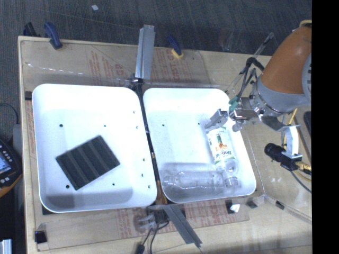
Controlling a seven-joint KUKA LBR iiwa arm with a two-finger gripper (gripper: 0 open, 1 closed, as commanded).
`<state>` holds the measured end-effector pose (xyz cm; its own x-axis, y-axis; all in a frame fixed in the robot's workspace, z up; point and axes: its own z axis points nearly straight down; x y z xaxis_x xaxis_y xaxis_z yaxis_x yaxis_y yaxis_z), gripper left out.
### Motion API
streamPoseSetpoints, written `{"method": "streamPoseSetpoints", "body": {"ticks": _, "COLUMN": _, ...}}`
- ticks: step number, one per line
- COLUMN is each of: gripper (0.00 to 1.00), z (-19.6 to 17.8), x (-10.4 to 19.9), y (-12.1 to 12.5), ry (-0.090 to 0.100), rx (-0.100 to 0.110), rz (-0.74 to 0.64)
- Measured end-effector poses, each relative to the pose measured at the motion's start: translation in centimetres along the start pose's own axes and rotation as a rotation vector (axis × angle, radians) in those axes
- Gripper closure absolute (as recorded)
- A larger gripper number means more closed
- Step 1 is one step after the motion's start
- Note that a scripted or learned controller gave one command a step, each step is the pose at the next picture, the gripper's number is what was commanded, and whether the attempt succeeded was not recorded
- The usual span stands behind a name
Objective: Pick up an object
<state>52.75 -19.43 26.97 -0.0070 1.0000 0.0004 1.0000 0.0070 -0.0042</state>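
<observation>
In the camera view you have two shallow white bins side by side on the wooden table [212, 62]. The left white bin [47, 102] holds one flat, ribbed black rectangular pad [87, 161], lying at a slant toward its near-left part, with bare floor all round it. The right white bin [175, 102] is crowded on its near and right sides: a clear plastic bottle [196, 181] lies along the near wall, and a small clear bottle with a white and orange label [221, 148] lies by the right wall, its lower end close to the first. That bin's far-left part is open floor. Your grey arm with the orange band [286, 62] comes in from the right, and the claw [216, 119] sits low at the right bin's far-right part, just above the labelled bottle's upper end; you cannot tell how wide it stands.
</observation>
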Motion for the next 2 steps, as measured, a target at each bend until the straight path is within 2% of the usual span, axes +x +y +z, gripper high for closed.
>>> {"method": "streamPoseSetpoints", "body": {"ticks": 1, "gripper": 0.00, "z": 7.9, "x": -1.6, "y": 1.1, "ry": -0.001, "rx": 0.000, "rz": -0.112}}
{"method": "streamPoseSetpoints", "body": {"ticks": 2, "gripper": 0.00, "z": 10.9, "x": -1.5, "y": 1.0, "ry": 0.001, "rx": 0.001, "rz": -0.067}}
